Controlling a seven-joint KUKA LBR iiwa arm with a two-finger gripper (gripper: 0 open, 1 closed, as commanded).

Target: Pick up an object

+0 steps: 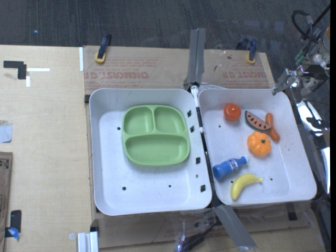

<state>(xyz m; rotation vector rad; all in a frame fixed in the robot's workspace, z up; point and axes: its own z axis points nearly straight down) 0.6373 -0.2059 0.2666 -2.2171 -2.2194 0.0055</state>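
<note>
Two white bins sit side by side on a bench. The left bin (105, 193) holds a green divided plate (156, 135) near its centre. The right bin (294, 188) holds six small toy foods. Near its front edge lie a yellow banana (242, 185) and, just behind it, a blue bottle (229, 167). An orange pumpkin (259, 144) sits mid-bin. Toward the back edge are a watermelon slice (256, 121), a carrot (272, 127) touching it, and a red tomato (232, 112). The arm's end (307, 67) hovers beyond the right bin's back right corner; whether its gripper is spread or closed cannot be told. The pumpkin, standing apart, looks light, rigid and smooth; gripping across its middle seems safest.
</note>
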